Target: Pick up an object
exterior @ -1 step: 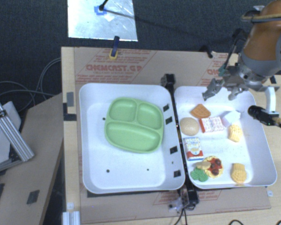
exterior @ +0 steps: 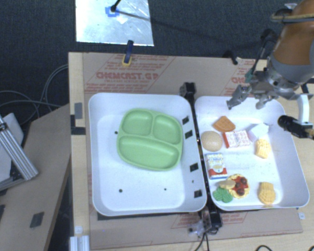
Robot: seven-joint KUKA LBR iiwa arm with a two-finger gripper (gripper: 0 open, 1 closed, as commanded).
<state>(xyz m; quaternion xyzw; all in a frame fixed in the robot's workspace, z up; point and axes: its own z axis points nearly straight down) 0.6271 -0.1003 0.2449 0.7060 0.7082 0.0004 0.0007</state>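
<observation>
From the overhead camera I see the gripper [exterior: 249, 99] above the right bin's [exterior: 295, 163] far edge, fingers [exterior: 234, 101] spread wide, holding nothing. The toy foods lie below it: orange piece [exterior: 224, 124], bun [exterior: 211, 140], red-white packet [exterior: 237, 138].

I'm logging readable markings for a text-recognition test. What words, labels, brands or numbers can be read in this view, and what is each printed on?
"CHEMCAST GP" in red on the brown board behind the left bin, slightly blurred.
The same red print recurs on the board near the right bin, partly hidden; not readable.
Red-and-white packet: print too small to read.
Small carton with blue and red label: too blurred to read.
</observation>
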